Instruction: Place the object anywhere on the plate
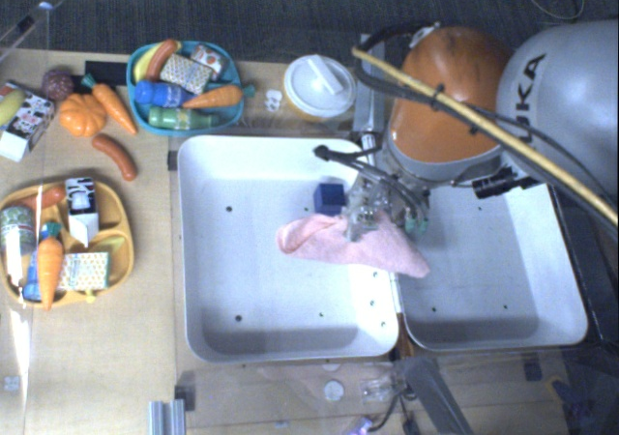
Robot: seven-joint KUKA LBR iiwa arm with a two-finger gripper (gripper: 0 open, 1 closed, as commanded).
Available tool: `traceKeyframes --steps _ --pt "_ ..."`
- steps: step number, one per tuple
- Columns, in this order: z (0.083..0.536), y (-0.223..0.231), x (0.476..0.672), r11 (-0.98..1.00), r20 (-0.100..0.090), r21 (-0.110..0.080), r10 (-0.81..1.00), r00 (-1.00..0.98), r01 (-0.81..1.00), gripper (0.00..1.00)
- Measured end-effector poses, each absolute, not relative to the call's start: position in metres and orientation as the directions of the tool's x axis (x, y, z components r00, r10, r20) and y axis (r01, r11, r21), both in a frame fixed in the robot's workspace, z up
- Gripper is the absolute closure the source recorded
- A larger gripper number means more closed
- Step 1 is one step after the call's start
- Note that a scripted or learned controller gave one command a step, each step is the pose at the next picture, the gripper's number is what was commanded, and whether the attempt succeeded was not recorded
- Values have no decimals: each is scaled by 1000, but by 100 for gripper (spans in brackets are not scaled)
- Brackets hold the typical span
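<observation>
Claw (372,216): down over the bins' shared edge, on the pink cloth (353,245); grip can't be made out.
Cube (330,197): blue, just beside it.

The grey arm housing (556,85) bears the letters "KA", partly cut off.

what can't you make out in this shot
- End effector fingers: blurred against the pink cloth; open or shut unclear.
- Blue block: its right side is covered by the end effector.
- Right bin: its far part is hidden under the arm.
- Yellow tray: cut off by the left edge.
</observation>
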State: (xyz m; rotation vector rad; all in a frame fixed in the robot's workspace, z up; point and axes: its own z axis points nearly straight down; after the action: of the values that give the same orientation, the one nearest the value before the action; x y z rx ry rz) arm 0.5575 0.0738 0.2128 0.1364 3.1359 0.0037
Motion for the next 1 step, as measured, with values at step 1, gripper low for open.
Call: traceKeyframes --steps 1 --pt "207 124 537 1000 -2 2 2 -1000 2 100"
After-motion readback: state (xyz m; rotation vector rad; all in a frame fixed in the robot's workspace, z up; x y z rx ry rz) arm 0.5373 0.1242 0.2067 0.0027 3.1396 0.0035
